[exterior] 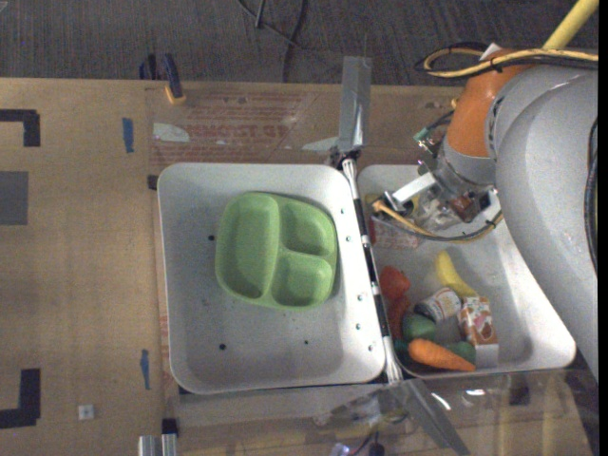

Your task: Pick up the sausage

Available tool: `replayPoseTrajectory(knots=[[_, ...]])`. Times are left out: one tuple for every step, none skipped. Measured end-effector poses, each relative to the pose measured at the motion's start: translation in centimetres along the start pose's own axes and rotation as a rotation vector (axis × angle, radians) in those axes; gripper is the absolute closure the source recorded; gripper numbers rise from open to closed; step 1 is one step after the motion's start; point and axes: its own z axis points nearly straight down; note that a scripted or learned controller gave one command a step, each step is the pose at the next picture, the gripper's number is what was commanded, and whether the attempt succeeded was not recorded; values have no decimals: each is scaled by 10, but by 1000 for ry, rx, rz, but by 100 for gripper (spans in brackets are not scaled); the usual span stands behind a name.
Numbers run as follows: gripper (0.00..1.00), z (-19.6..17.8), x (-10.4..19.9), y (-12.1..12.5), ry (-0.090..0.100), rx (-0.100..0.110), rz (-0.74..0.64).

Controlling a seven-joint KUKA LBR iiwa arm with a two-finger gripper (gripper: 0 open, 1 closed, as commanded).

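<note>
The arm [541, 131] reaches in from the right, and its gripper [432, 207] hangs over the back left part of the right bin [532, 350], close to the wall it shares with the left bin [180, 283]; whether it is clenched or released cannot be told. The sausage [396, 297], dark red, lies against that shared wall, its long axis running front to back, with the can [440, 304], banana [453, 275], carrot [440, 353] and small carton [477, 320] crowding the front. The left bin holds a green divided plate [276, 250] with bare floor around it.
</note>
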Motion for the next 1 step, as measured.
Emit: replayPoseTrajectory(knots=[[100, 0, -4, 13, 3, 3, -219]])
